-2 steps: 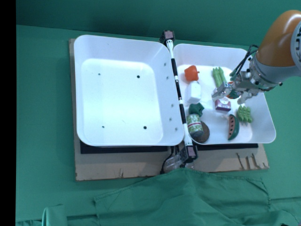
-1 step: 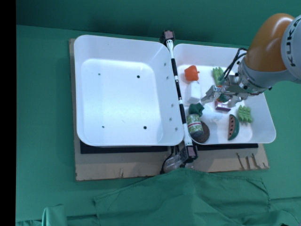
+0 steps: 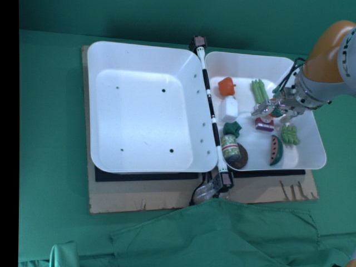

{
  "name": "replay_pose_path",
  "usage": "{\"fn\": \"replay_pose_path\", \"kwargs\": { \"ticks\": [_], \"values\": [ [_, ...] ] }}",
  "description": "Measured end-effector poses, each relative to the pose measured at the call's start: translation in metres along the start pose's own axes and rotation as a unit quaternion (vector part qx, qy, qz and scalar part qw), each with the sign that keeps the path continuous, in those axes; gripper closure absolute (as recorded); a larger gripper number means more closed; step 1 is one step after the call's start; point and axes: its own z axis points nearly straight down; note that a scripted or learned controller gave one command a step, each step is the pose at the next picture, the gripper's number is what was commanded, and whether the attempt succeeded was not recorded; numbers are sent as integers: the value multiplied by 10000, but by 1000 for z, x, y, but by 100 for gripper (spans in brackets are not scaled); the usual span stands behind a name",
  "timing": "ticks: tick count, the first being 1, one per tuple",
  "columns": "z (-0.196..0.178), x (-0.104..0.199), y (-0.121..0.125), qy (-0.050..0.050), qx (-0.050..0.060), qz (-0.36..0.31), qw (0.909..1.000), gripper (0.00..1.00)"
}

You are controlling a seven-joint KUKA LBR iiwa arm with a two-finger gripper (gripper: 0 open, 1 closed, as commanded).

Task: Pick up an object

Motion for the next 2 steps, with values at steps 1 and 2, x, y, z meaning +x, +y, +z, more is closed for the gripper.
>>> {"fn": "replay_pose_path", "kwargs": {
  "ticks": [1,2],
  "values": [
    [1,-3,77,-9,-34,-37,10000,0],
    [-14,-4,77,-26,-76,-18,10000,100]
  ]
}}
